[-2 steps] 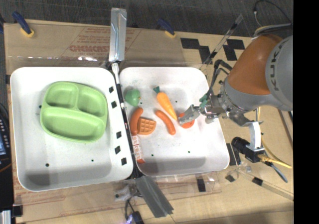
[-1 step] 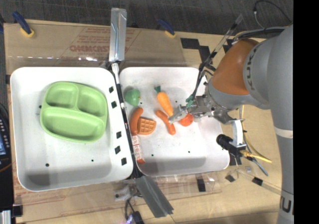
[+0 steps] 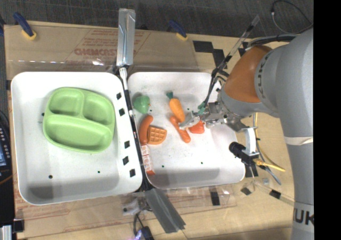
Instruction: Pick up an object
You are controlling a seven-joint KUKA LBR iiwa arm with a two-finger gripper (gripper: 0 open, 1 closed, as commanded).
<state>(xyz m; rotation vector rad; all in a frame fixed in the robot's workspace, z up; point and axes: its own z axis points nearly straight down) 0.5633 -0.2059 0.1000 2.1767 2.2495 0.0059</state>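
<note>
The right bin holds several toy foods. A green round piece lies at its upper left, and an orange carrot lies near the middle. Below the carrot is a second small orange piece. A waffle and an orange sausage-shaped piece sit by the left wall. A red piece lies right of centre. My gripper is down in the right bin, right over the red piece and touching or nearly touching it. The wrist hides part of that piece.
The left bin holds a green divided plate. A metal divider runs between the bins. The grey arm with its orange band covers the right bin's right side. Cables and tools lie on the bench to the right.
</note>
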